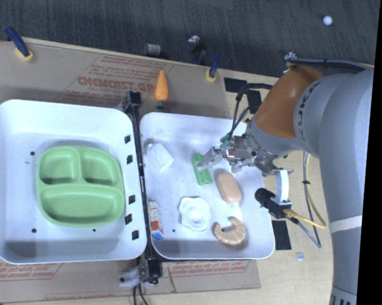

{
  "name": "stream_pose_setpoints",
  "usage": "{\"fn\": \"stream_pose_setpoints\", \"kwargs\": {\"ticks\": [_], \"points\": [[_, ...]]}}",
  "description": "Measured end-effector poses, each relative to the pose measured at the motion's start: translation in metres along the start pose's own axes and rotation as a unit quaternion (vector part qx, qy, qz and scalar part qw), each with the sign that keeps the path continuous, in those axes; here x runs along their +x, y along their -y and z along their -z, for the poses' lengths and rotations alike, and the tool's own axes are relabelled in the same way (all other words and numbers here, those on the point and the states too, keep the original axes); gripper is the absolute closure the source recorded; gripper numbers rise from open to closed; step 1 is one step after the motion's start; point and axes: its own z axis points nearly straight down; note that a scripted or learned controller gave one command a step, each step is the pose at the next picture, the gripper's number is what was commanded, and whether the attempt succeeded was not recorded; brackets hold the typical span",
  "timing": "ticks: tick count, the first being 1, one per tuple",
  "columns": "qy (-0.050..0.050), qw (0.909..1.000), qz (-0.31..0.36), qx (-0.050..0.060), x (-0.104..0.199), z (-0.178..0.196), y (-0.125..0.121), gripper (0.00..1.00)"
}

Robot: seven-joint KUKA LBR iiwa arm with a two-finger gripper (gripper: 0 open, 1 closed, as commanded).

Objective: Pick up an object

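1. Grey-armed robot's end effector [225, 152] hovered low in the right white bin [180, 126], its opening impossible to judge.
2. Nearest lay a green flat block [203, 169] and a tan oval bread roll [228, 187], likely targets.
3. Left bin [15, 128] held a green divided plate [80, 186].

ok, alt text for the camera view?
A grey arm's gripper hangs over the right bin beside a green object, a tan oval piece, a croissant and white items. The left bin holds a green divided plate.
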Motion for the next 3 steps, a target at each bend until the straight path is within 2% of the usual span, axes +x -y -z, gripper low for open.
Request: {"fn": "stream_pose_setpoints", "kwargs": {"ticks": [1,2,3], "points": [[-0.001,1.0000,0.001,-0.003,-0.028,-0.042,0.093,0.00],[-0.001,1.0000,0.002,-0.003,0.016,-0.042,0.060,0.00],[0.000,1.0000,0.005,-0.002,0.016,-0.032,0.060,1.00]]}}
